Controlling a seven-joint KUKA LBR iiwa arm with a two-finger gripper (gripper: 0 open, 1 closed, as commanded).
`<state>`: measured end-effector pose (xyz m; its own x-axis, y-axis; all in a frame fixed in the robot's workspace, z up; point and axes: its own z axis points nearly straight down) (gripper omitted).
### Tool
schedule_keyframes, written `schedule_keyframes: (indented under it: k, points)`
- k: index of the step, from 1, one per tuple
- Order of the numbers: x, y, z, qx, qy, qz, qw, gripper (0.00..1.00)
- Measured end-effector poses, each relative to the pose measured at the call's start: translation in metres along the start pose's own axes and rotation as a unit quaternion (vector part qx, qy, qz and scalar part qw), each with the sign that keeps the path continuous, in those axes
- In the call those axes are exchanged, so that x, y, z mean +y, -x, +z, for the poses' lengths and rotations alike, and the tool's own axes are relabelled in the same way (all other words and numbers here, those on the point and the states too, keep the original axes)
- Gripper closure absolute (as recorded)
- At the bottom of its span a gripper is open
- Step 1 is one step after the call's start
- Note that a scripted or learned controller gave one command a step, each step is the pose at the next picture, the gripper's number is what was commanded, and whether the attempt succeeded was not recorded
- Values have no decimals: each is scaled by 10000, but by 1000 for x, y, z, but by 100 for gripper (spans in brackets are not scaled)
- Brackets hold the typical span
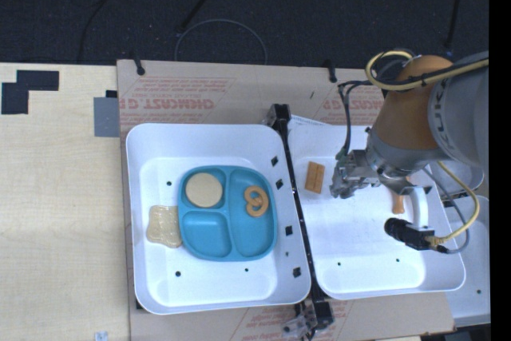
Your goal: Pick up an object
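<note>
My gripper (345,181) hangs over the right bin (375,267), low near its upper middle. Just to its left a small orange-brown block (314,177) lies on the bin floor, apart from the gripper. Another small orange piece (398,204) peeks out below the wrist, partly hidden by the arm. In the left bin (152,267) sits a blue divided tray (227,239) holding a round tan cookie (203,189) and a pretzel (255,202). A pale yellow piece (164,226) lies beside the tray's left edge.
A black divider (289,204) runs between the two bins. A black cable connector (409,233) and a yellow cable trail from the arm over the right bin's right side. Cardboard lies under both bins.
</note>
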<state>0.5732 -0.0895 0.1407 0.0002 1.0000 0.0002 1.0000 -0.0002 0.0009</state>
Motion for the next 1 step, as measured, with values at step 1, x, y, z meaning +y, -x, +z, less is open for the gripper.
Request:
schedule_keyframes:
  k: [1]
  points:
    - [0,1,-63,-3,11,-1,10000,100]
